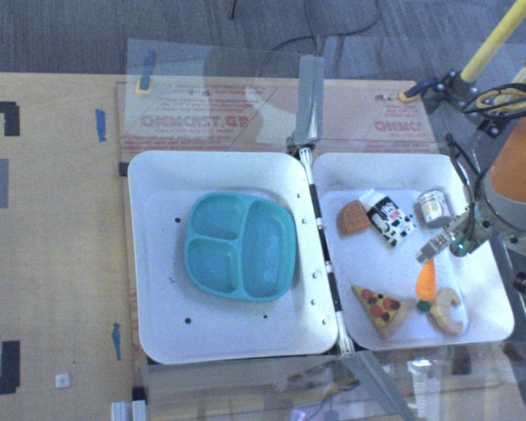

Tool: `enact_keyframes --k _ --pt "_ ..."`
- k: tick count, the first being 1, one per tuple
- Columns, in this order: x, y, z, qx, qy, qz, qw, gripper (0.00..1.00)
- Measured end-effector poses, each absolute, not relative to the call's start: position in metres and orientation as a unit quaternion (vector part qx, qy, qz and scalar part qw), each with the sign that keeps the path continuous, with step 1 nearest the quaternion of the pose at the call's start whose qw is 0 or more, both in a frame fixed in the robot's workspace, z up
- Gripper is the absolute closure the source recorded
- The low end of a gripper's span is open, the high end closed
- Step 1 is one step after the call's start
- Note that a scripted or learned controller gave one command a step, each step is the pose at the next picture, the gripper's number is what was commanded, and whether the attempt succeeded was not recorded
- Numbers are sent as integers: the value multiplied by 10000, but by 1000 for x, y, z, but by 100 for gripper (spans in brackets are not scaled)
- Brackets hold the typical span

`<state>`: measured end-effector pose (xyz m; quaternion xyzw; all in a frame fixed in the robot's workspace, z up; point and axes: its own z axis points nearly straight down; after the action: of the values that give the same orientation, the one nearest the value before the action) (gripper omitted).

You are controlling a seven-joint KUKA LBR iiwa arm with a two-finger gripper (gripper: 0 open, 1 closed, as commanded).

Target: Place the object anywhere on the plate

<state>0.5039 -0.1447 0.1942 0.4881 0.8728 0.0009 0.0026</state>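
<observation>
On the desk [61, 235] sit two white bins side by side. The left bin [158, 191] carries a teal plate [242, 246] with three compartments, lying near the bin's middle with nothing on it. The right bin [495, 310] carries the loose things: a brown cookie [353, 218] and a black-and-white carton [391, 220] toward its far left part, a small metal can [431, 207] toward its far right, a pizza slice [380, 309] at its near edge, a carrot [427, 281] and a pale doughnut [446, 311] toward its near right corner. The claw [440, 246] hovers between the can and the carrot, just beside the carrot's upper end; I cannot tell whether it is wide or narrow, and nothing shows held in it. Which thing is meant is unclear, though the carrot seems the likely target, and it lies in the right bin, well apart from the plate. The risks, as I judge them: the carrot is small and rounded and lies touching the doughnut, so a closing claw may push it aside or nudge the doughnut instead. The can stands near and could be knocked over. A weak hold could also let go over the ridge between the bins.
</observation>
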Motion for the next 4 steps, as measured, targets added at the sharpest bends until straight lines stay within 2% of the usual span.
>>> enact_keyframes --k 1,2,3,4 --pt "543 -89 237 4822 8761 7 18 100" --pt "630 -65 239 4368 8996 7 27 100" --pt "614 -142 292 3544 9351 5 42 100" --pt "607 -39 237 3803 9248 8 17 100"
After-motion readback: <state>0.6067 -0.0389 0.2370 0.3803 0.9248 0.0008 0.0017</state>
